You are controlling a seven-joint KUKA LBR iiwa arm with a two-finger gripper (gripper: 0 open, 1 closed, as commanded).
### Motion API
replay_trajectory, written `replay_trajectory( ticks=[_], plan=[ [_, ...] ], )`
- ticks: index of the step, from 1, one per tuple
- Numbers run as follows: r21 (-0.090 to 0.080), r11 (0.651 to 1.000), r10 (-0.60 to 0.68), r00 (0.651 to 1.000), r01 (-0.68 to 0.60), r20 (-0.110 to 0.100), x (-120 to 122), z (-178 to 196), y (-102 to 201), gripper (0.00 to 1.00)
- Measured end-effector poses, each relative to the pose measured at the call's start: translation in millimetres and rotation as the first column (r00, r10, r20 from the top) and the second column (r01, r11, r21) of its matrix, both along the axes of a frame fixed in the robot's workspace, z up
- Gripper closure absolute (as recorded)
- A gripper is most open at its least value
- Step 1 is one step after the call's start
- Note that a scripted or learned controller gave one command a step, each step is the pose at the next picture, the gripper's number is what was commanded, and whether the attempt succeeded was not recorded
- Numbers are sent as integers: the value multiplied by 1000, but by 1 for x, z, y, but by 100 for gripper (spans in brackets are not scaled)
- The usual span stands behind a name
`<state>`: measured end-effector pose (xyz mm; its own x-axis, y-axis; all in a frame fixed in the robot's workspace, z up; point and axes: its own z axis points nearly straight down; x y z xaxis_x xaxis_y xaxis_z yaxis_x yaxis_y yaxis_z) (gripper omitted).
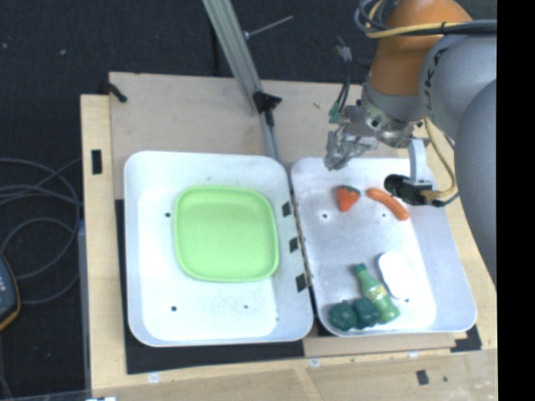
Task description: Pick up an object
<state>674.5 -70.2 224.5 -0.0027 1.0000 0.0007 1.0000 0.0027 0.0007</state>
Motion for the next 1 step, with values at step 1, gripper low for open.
replay_trajectory(
  ticks=[1],
  plan=[
    [1, 1000, 1, 1000, -1, 1, -3, 15, 52, 100]
  ],
)
